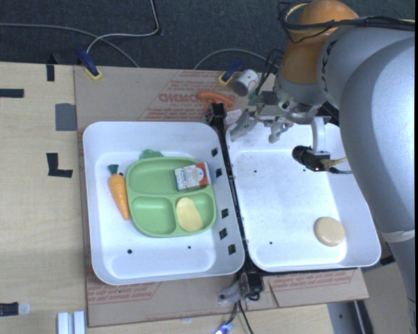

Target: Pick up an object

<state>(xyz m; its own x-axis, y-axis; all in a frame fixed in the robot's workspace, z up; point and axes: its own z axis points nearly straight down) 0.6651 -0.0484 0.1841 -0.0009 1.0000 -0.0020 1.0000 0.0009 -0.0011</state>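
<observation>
Two shallow white plastic bins sit side by side on a brown cardboard sheet (188, 96) that covers part of the light wooden bench (28, 207). In the left white bin (104, 256) a green plastic tray with three compartments (153, 179) lies near the middle. In its upper right compartment there is a small white and orange carton (191, 177), and in its lower right compartment lies a pale yellow oval piece (189, 215). An orange toy carrot with a green top (118, 192) lies on the bin floor just beside the left edge of the tray, pointing toward the near edge of the bin. In the right white bin (285, 207) a round beige disc-shaped object (329, 231) rests close to the near right corner, apart from everything else. The grey arm with its orange band (313, 30) reaches in from the right, and the two-finger gripper (265, 120) hangs over the far left corner of the right bin, near the wall between the two bins. I cannot tell if the gripper is released or clenched, because it is small and dark in this view; nothing is seen grasped in it. The beige disc is well apart from the gripper.
</observation>
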